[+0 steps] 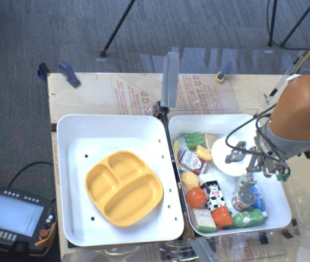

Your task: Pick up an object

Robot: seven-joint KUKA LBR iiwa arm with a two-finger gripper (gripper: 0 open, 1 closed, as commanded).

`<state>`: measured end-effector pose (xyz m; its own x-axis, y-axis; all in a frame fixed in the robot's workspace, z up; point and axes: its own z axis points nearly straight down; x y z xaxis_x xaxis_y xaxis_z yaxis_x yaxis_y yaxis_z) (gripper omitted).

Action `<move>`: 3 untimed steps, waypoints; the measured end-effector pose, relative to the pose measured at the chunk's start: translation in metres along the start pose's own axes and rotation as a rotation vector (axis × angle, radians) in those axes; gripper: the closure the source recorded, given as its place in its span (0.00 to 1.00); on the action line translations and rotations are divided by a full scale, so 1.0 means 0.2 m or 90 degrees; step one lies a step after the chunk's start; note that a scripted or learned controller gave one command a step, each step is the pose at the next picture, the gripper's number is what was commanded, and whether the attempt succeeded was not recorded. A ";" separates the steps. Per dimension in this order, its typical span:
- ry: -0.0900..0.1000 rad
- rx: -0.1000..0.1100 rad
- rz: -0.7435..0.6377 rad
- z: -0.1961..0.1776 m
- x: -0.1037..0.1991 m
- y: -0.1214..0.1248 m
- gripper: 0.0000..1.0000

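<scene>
Pick not done; grey two-finger gripper [248,185] hangs low in right white bin [284,201], just above blue-and-red round toy [244,198]; can't tell its grip state; lift remains.

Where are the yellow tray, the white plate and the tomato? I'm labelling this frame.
yellow tray [124,187], camera view, centre divider.
white plate [224,149], camera view, bare left part.
tomato [196,197], camera view, middle.

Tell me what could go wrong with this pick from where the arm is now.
The right bin is crowded: the tool hangs right over a round blue-and-red item, with a green bottle and a cow-print carton close by, so it may nudge or pinch a neighbour. The white plate beside the tool could be bumped too.
</scene>
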<state>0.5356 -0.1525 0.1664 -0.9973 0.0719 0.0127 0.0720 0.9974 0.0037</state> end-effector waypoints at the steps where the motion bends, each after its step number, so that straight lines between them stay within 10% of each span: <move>1: -0.021 0.002 0.050 0.27 0.10 0.20 0.00; 2: -0.035 0.004 0.085 0.31 0.16 0.31 0.00; 3: -0.011 0.000 0.293 0.39 0.03 0.35 0.00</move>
<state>0.5341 -0.0818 0.0891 -0.8614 0.5079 -0.0034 0.5079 0.8614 0.0019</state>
